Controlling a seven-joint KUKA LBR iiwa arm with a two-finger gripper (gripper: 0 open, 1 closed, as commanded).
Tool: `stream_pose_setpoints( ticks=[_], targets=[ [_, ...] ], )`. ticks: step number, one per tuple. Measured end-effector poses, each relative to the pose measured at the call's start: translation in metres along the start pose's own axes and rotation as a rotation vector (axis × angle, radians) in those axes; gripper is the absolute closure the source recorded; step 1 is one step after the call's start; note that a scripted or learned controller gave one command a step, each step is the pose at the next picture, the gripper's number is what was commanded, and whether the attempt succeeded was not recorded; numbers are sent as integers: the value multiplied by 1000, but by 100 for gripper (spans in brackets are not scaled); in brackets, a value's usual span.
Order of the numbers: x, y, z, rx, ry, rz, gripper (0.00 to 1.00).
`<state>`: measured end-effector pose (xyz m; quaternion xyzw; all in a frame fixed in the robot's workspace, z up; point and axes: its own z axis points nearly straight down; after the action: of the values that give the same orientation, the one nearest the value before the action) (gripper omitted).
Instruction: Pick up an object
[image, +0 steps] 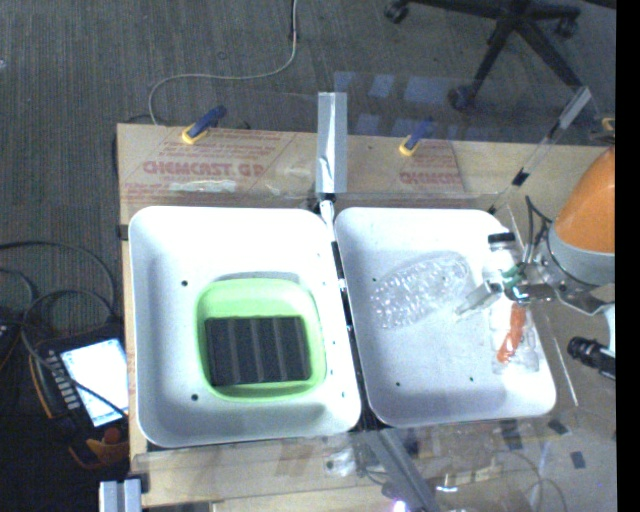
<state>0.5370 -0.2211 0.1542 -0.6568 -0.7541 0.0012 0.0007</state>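
Green tray (262, 300) fills left bin (160, 300); backboard (200, 170) behind reads "CHEMCAST GP"

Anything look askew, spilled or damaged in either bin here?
Nothing looks spilled or broken. The green tray sits flat and square in the left bin. In the right bin, the clear plastic bottle lies on its side, and an orange item rests against the right wall.

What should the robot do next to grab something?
Probably slide the pincer a little left over the clear plastic bottle and lower it. The pincer sits by the right bin's right side, beside the bottle, with an orange item just below.
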Motion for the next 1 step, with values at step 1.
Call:
stream_pose_setpoints(
  ticks=[1],
  targets=[
    [4, 39, 57, -5, 10, -74, 0]
  ],
)
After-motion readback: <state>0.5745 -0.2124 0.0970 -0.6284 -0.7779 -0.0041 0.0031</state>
